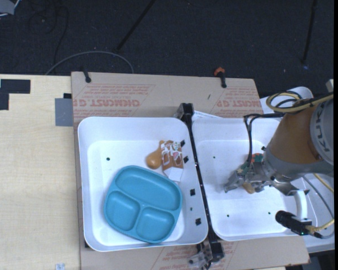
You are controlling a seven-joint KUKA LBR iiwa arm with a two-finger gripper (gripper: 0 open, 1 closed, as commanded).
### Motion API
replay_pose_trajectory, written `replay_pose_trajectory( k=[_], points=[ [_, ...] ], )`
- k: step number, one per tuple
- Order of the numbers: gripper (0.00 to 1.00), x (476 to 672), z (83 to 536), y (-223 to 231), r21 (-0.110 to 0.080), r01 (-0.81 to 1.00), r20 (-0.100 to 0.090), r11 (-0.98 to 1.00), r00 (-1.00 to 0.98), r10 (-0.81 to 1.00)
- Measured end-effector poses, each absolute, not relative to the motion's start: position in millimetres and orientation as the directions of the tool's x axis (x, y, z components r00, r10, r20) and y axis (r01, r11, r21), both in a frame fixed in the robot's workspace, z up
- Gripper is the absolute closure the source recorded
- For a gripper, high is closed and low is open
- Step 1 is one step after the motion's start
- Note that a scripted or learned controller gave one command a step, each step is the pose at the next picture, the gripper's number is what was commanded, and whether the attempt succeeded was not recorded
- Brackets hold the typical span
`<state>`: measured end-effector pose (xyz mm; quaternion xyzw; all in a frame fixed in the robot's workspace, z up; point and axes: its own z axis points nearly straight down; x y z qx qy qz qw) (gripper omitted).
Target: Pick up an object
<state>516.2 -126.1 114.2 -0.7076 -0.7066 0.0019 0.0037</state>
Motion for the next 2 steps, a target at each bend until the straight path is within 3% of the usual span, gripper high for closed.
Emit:
replay_pose_trajectory(
  k=[1, 2],
  points=[
    [1.0, 516.6, 126.5, -127.9, -0.006, 1.0, 0.002, -0.007, 0.008, 1.0],
    [1.0, 521.9, 173.4, -136.4, 0.002, 1.0, -0.001, -0.006, 0.006, 1.0]
  ],
)
